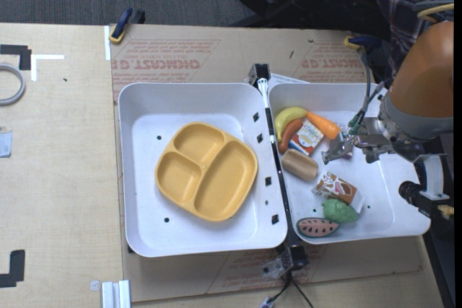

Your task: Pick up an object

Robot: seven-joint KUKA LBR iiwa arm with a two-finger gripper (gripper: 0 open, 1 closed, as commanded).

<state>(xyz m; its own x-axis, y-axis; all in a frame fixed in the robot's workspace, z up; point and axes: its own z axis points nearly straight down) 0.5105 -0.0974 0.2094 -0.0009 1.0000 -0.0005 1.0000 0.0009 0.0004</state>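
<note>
Your hand point(345, 146) hangs over the right bin point(404, 216), just right of the small carton point(309, 138); you cannot tell how far it is open, and nothing shows in its grip. Left of the carton lie a banana point(288, 117) and a hot dog point(290, 132); a carrot point(323, 125) lies above it, a bread roll point(299, 165) below. The bin's right half gives free floor. A yellow tray point(207, 171) lies in the left bin point(144, 155). The cardboard point(166, 54) under the bins carries upside-down red print.
</note>
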